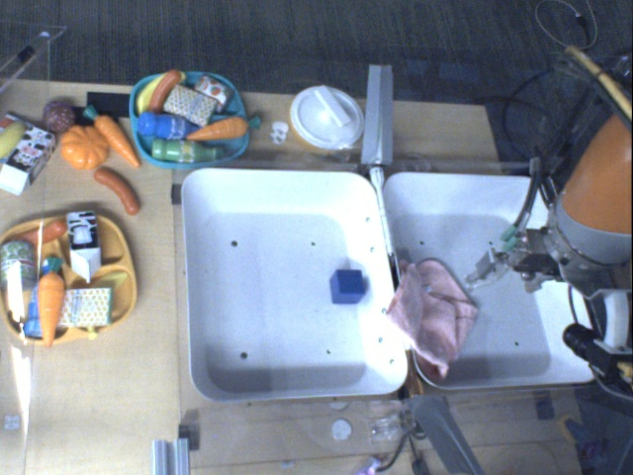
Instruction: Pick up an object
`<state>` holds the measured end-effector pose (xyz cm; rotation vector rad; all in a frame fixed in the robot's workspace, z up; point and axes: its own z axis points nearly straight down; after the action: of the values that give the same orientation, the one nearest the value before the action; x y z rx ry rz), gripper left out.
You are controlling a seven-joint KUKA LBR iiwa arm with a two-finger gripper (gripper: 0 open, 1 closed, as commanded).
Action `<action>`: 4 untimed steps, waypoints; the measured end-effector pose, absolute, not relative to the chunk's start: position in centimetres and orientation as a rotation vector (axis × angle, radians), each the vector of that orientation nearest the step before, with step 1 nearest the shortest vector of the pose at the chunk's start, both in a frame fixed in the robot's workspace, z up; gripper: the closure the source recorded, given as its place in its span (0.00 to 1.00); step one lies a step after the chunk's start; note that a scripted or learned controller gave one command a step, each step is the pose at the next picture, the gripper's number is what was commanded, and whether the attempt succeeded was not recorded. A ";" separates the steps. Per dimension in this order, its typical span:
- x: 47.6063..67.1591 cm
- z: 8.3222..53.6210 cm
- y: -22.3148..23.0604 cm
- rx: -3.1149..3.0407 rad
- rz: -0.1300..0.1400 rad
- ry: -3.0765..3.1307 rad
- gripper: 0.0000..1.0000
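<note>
Cloth, pink and crumpled, lies in the right bin against its left wall, one edge lapping over the divider. We see the gripper just right of it, low over the bin floor, fingers slightly apart and nothing between them. We also see a blue cube in the left bin, well apart from the cloth.

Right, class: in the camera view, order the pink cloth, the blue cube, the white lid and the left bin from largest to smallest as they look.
1. left bin
2. pink cloth
3. white lid
4. blue cube
The cloth and lid are fairly close, the cloth looking somewhat bigger.
</note>
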<state>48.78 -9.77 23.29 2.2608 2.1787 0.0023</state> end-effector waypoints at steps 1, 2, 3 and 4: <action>48.8 10.0 -9.3 2.151 0.003 2.288 0.00; 56.9 9.0 -10.1 2.442 0.017 1.959 0.00; 57.6 9.0 -12.7 2.175 0.015 2.250 0.00; 60.3 9.1 -9.8 1.820 0.012 2.541 0.00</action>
<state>60.31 -9.79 9.09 1.8197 2.5415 0.0121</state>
